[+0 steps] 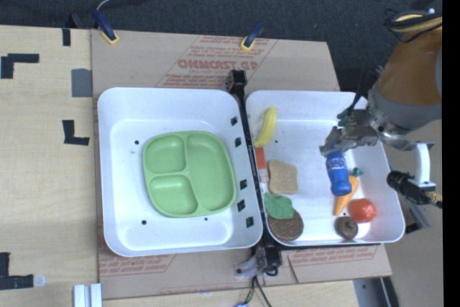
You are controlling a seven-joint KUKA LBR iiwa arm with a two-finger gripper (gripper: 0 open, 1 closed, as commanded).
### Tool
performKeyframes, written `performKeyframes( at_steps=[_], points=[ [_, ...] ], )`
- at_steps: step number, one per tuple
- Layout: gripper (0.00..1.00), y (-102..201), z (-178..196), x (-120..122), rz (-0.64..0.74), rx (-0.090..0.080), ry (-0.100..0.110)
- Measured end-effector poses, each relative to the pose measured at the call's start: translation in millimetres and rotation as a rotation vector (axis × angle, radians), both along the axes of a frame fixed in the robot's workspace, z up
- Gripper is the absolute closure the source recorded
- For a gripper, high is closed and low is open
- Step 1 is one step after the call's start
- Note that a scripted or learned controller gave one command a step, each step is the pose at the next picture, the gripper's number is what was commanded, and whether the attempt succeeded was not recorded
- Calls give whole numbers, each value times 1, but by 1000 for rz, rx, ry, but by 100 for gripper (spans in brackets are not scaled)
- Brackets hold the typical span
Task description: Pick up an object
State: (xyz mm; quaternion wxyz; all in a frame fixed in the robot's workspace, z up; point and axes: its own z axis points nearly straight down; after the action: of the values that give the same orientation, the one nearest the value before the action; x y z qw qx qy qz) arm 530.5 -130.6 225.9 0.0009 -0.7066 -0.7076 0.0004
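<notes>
Blue bottle (337, 173), smooth cylindrical plastic, beneath gripper (342, 140), jaws' spread unclear, right bin (309, 122)

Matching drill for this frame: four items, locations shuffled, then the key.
Items:
1. plate
2. banana
3. bottle
4. tomato

Places:
A. right bin, near its front right corner
B. left bin
C. right bin, by the gripper
D. right bin, back, beside the divider

Pairs: 1-B, 2-D, 3-C, 4-A
</notes>
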Motion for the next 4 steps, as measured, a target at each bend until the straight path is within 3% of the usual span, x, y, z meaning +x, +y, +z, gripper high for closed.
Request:
performKeyframes(
  at_steps=[1,2,3,4],
  points=[
    [0,-82,-44,11,-2,-2,0],
    [0,-76,-128,-16,2,1,-14],
    [0,-71,-138,-42,3,-3,-15],
    [0,-86,-46,53,0,-3,-5]
  ],
)
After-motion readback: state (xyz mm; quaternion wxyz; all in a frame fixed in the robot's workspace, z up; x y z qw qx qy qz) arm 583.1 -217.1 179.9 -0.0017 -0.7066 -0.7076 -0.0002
